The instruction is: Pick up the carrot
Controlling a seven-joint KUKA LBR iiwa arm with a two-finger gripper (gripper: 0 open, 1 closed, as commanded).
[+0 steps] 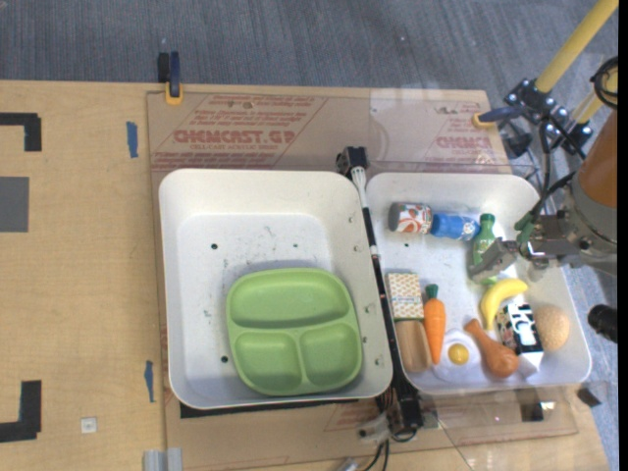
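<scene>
Camera view, working near to far for you: closest to the lens, the left bin [186,204] is carrying a green divided plate [294,330] sitting flat toward its near wall, well apart from anything you're after. Across the divider, the right bin [574,366] is holding the clutter. Along its near side a fried egg [457,351], a drumstick [488,347] and a bread stick [412,343] are lying packed together, and the carrot [435,320] is lying just beside the bread stick, orange body pointing toward you, green top pointing away, nothing resting on it. That is giving you a clear approach from above, though the egg is sitting just beside the tip, so I'd judge a grasp across the mid-body is the safer call. A banana [501,297] is lying further right, a green bottle [483,241] behind it, and a can [412,219] with a blue item [453,226] lining the far wall. The gripper [528,248] is hanging over the bin's right rim near the bottle, well apart from the carrot, nothing visibly between its tips. Spread or pressed together, you're not getting that from this angle; I cannot tell. The pick is not yet started.
</scene>
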